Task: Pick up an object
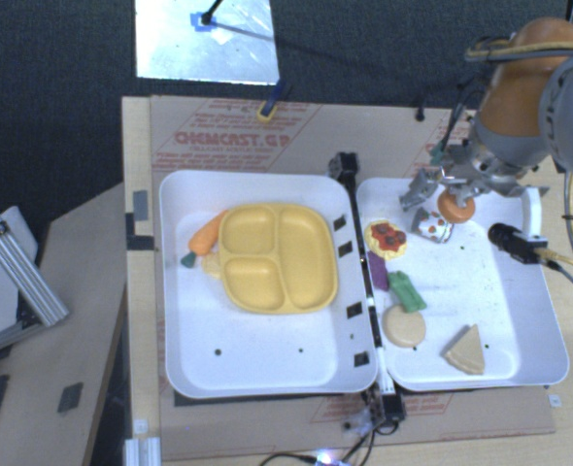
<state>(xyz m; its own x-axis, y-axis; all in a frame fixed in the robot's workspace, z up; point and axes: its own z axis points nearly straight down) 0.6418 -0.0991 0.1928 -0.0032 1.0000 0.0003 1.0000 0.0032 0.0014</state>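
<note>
In the camera view the arm reaches in from the upper right and its claw (440, 200) hangs low over the far end of the right bin (529, 299), so the step in hand looks like the descent onto a target. Right under it sits a small orange round piece (455, 207) touching a white-and-dark toy (432, 226); whether the claw is spread or pinching either one I cannot tell, since its metal parts blur together. The next move calls for a clean closure on one piece, then a lift. The arm's upper part is cut off at the frame's right edge.
</note>
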